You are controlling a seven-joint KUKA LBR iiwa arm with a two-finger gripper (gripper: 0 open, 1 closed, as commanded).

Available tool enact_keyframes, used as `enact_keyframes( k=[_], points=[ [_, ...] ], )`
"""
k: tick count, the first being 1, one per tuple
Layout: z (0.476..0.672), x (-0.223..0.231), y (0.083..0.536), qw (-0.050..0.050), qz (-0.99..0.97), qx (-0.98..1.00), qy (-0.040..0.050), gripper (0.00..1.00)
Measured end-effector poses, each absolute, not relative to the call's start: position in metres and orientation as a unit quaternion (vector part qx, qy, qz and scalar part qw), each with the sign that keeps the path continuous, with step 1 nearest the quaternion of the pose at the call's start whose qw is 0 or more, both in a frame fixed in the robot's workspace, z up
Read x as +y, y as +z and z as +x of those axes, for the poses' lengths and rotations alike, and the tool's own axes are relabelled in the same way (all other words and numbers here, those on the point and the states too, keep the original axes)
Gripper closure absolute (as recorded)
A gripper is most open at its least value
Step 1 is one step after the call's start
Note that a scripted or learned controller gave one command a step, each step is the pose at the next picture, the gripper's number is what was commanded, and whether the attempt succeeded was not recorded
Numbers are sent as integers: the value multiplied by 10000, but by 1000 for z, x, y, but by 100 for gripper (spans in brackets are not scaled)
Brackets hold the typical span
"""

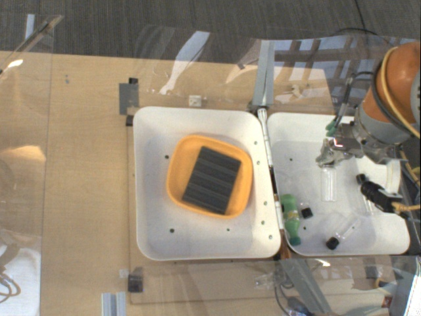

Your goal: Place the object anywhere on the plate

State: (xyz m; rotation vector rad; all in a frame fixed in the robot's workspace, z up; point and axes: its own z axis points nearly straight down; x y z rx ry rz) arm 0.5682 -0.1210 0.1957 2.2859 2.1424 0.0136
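Note:
An orange square plate [176,176] sits in the middle of the left white bin [151,229]. A dark grey ribbed block [212,180] lies flat on the plate, tilted a little. My gripper [331,153] hangs over the upper part of the right bin [296,137], below the orange-banded wrist [395,87]. Just under the gripper a clear tube [327,186] lies on the bin floor. I see nothing held in the gripper.
The right bin also holds a green object [289,217] against its left wall, a small black cap [306,211] and a clear vial with a black cap [339,234]. A metal divider [264,91] runs between the bins. Cables trail at the right.

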Motion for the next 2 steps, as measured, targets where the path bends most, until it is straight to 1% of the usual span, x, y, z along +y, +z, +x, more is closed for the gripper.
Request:
enact_keyframes(
  k=[1, 2],
  points=[
    [563, -134, 163, 13, 6969, 7172, 12, 100],
    [574, -102, 203, 29, 6237, 7817, 21, 100]
  ],
)
